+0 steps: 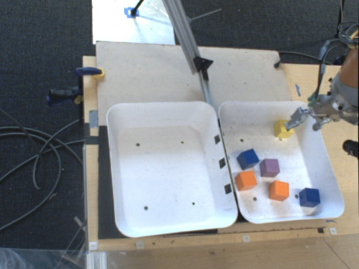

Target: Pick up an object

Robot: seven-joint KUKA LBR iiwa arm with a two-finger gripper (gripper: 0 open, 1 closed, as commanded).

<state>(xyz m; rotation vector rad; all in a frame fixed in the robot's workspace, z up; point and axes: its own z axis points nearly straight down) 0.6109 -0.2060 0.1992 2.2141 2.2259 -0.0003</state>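
Reaching in from the right: the end effector (296,121) is hanging over the upper part of the right bin (331,167), its tip right at the yellow block (283,129).
End effector state: cannot be told from this angle; whether it is gripping anything is unclear, and the yellow block is looking as if it is resting on the bin floor rather than being held.
Likely target: yellow block, sitting alone near the top of the right bin, well apart from the other blocks.
Other stock, right bin: blue block (247,158) and purple block (270,167) lying just beside each other; orange block (245,180) touching or nearly touching the blue one from below; second orange block (279,190); dark blue block (309,197) sitting near the lower right wall.
Left bin (120,150): standing alongside on the surface (146,72).
Handling, judged: the blocks are appearing small, rigid and light, probably foam or wood, with flat faces and no fragile parts; smooth faces may be slipping a little under a weak pinch.
Where to take hold: across two opposite flat faces, squarely at mid-height, avoiding the corners so the block is not twisting out.
Risk, judged: a skewed approach is likely pushing the block aside instead of closing on it.
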